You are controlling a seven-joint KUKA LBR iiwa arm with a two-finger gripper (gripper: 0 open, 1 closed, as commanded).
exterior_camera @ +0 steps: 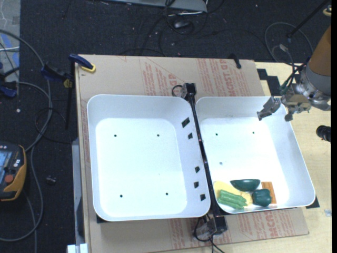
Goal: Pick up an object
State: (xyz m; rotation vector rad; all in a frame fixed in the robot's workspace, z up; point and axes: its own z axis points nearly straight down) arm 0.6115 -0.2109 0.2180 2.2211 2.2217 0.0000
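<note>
Even, fairly bright overhead light is seen across the bench, and the two white bins left of the gripper are rendered almost blown out, their floors flat and shadowless. Soft shading is cast only along the bin walls. The dark floor beyond the gripper is left dim and grainy. Slight softness is noted throughout; small items below the gripper are blurred.

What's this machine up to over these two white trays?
A robot arm is meant to pick up an object. Its gripper, fingers spread and holding nothing, hangs over the far right edge of the right bin. The objects sit bunched in that bin's near corner: a dark green bowl-like piece, a green ridged piece, a teal lump and an orange block. Nothing has been grasped.
</note>
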